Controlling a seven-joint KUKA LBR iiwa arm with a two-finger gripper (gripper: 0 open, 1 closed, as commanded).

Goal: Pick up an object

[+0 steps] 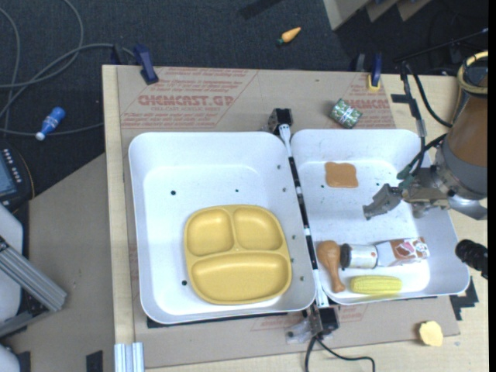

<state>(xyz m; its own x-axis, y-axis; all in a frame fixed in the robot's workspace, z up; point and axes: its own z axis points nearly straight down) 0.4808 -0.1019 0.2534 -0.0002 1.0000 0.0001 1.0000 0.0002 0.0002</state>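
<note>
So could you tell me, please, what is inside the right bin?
The right bin holds a brown toast slice, a drumstick, a bottle and a corn cob. The gripper covers part of its floor.

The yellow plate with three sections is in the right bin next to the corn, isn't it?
Not quite. The camera view shows the yellow plate in the left bin, by itself. The corn lies in the right bin.
</note>
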